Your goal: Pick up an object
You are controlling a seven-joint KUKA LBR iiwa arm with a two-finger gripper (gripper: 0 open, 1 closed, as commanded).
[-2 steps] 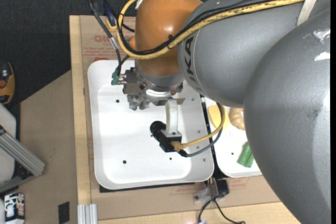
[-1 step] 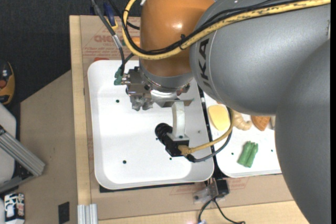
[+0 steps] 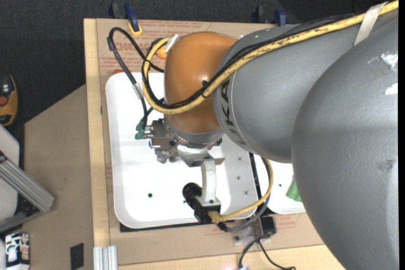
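Observation:
My arm reaches in from the right and covers most of both bins. Its orange band (image 3: 193,82) hangs over the left bin (image 3: 126,193). Below the band, the metal gripper body (image 3: 168,148) points down over the middle of this bin, and its lower end is hidden from this angle. A green object (image 3: 293,190) peeks out from under the arm in the right bin (image 3: 278,202). At the left bin's far edge a small orange-red patch (image 3: 162,52) shows beside the band; I cannot tell what it is.
The bins sit on a wooden bench (image 3: 95,136) with blue clamps (image 3: 131,13) along its far edge. Yellow and black cables (image 3: 126,73) loop over the far left of the left bin. Dark floor surrounds the bench.

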